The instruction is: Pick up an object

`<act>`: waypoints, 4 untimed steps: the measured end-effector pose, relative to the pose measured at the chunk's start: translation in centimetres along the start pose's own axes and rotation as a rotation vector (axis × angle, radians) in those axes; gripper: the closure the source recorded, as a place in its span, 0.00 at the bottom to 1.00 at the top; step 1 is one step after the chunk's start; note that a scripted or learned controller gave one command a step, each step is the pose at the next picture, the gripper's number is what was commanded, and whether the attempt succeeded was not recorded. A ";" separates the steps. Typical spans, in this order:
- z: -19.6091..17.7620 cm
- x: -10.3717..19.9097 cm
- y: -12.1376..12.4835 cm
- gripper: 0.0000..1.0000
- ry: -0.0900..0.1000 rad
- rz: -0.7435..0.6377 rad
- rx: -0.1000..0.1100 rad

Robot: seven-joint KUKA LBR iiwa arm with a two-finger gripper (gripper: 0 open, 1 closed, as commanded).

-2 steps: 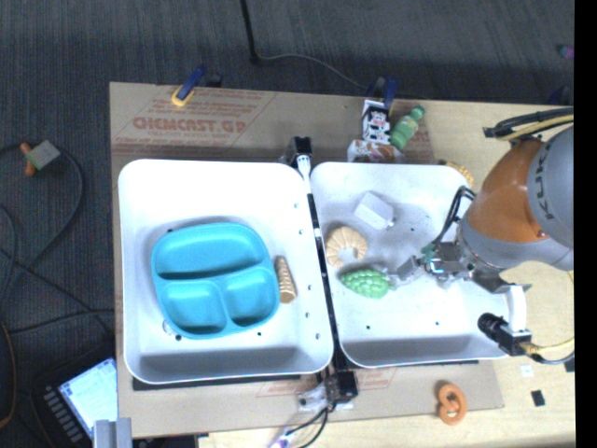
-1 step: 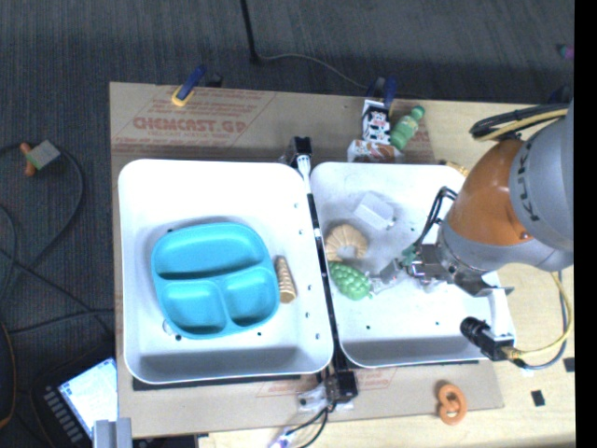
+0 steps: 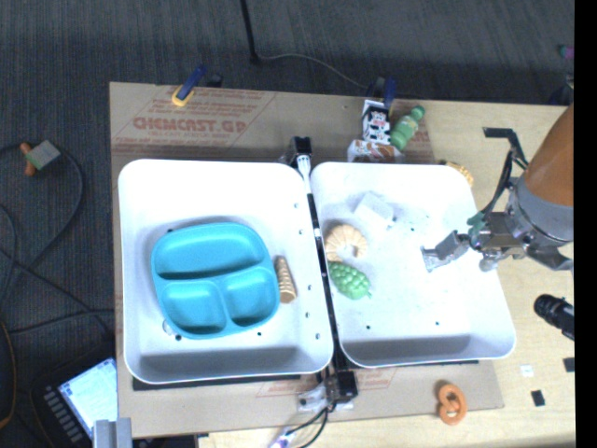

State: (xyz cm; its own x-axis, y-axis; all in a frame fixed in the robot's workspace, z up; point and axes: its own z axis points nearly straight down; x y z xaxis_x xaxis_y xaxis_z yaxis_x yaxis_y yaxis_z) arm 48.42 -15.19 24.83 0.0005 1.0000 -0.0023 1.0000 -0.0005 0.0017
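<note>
red "chemcast gp" print on the brown board, upper left

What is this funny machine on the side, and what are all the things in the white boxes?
It is a robot arm, seen by a camera looking down from above. At its end is a gripper for picking things up; it hangs over the right bin and holds nothing. That bin has a green bumpy toy, a tan toy shaped like a pastry and a clear plastic piece. The left bin has a blue divided tray and a small brown toy.
</note>
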 end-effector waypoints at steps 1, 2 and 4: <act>16.1 3.8 0.2 0.00 0.002 0.000 -0.005; 7.5 2.4 0.0 0.00 0.001 0.000 0.001; -0.3 6.3 0.0 0.00 0.001 -0.001 0.000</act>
State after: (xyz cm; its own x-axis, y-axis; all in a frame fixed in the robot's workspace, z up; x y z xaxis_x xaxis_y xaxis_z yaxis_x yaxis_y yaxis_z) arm 48.44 -8.94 25.14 -0.0001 1.0000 -0.0018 1.0000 0.0001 0.0018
